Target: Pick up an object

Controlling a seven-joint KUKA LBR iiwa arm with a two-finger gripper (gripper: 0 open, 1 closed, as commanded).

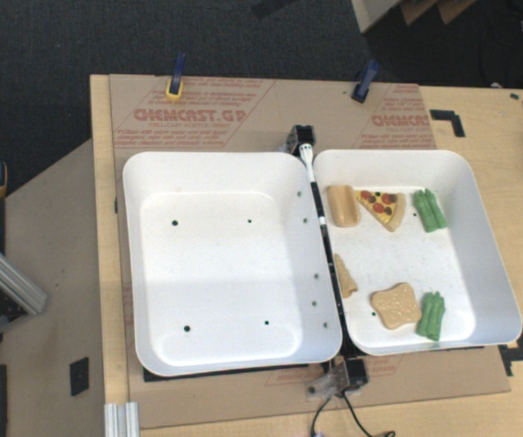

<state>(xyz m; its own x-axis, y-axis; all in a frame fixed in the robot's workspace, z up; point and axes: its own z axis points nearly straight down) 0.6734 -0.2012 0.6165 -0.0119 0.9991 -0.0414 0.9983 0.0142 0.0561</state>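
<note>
Inside the right bin (485, 244) lie a pizza slice (382, 208), bread roll (341, 205), toast (395, 305) and green beans (430, 210)

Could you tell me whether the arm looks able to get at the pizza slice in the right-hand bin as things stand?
Probably yes. The pizza slice lies flat and uncovered in the right bin, with a small gap to the bread roll beside it and nothing above it.
</note>
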